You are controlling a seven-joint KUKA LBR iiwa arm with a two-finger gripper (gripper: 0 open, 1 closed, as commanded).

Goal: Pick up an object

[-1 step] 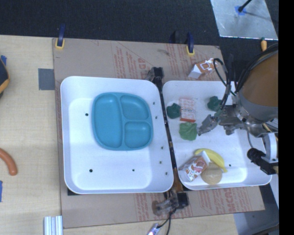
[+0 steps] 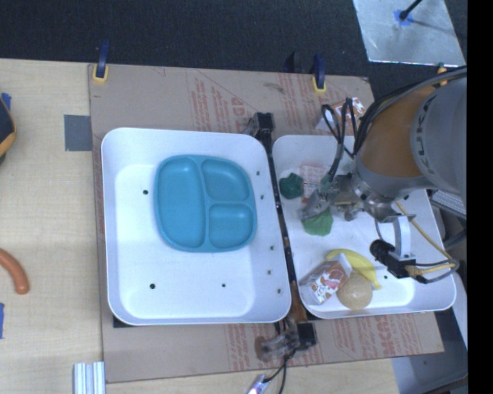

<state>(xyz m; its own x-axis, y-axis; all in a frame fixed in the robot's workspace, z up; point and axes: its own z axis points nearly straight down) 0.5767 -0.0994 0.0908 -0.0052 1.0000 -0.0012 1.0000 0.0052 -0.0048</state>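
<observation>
Jaws: we cannot tell how they stand; the gripper [image 2: 327, 199] sits low in the right bin [image 2: 444, 298], its tip just above a light green object [image 2: 318, 224] and apparently touching it, though we see nothing clearly held.

Item, dark green object [image 2: 292, 186], just left of the gripper, near the bin's left wall.

Item, yellow banana [image 2: 357, 263], lying toward the bin's near edge, beside a round tan object [image 2: 354, 293] and a red-and-white packet [image 2: 326, 283]; we note print on the packet but cannot read it.

Item, arm [image 2: 411, 142], grey with orange band, reaching in from the right, cables looped around it.

Item, left bin [image 2: 123, 220], holding a blue divided plate [image 2: 205, 203] of three compartments.

Item, cardboard sheet [image 2: 189, 97] beneath both bins, bearing reddish lettering too faint for us to read.

Item, sausage-shaped toy [image 2: 11, 269] on the bench, well left of the bins.
</observation>
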